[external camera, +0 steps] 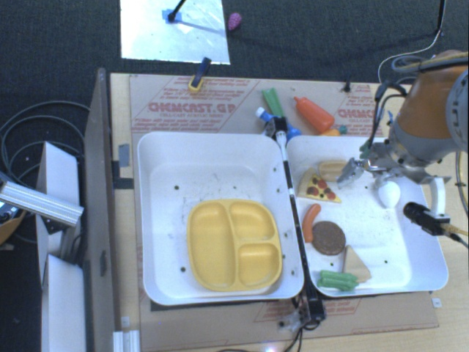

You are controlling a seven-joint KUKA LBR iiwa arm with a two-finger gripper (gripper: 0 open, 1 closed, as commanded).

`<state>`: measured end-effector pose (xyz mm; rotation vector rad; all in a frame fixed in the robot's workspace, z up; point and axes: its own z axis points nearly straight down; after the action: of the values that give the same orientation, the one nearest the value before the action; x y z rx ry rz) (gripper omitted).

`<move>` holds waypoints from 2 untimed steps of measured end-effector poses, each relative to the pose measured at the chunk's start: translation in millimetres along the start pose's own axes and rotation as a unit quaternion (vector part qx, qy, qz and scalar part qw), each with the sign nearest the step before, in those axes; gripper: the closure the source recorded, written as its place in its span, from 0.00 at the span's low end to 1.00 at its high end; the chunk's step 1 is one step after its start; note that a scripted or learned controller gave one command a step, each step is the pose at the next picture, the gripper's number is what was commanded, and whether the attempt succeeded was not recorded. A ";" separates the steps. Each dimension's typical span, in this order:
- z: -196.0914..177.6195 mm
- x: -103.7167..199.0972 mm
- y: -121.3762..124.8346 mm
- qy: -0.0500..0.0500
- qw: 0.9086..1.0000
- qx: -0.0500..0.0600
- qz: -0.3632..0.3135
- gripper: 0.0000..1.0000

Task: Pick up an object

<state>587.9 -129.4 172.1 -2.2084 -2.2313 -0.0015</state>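
While the arm (432, 108) reaches in from the right over the right bin (425, 270), its gripper (355, 171) hangs above the far part of that bin, just beside a pale tan piece (331, 169); cannot tell if the fingers are open or shut, nothing visibly held. Close around it: a pizza slice toy (319, 188) just left and nearer, a white egg (388, 193) to the right. Nearer in the same bin lie an orange sausage (311, 221), a brown round disc (329, 237), a tan wedge (357, 264) and a green pod-like piece (338, 280), clustered along the left wall. Bare floor sits in the bin's middle and near right. Left bin (161, 167) holds a yellow three-compartment tray (234, 245), smooth plastic, rounded corners. Behind the bins on the cardboard: a carrot (314, 115), a green piece (272, 100)
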 end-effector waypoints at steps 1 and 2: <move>85.8 16.0 -75.1 0.000 1.000 0.000 0.006 0.00; 81.6 43.3 -32.4 -0.006 1.000 -0.007 0.003 0.00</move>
<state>554.9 -86.3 90.7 -2.2285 -2.2370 -0.0049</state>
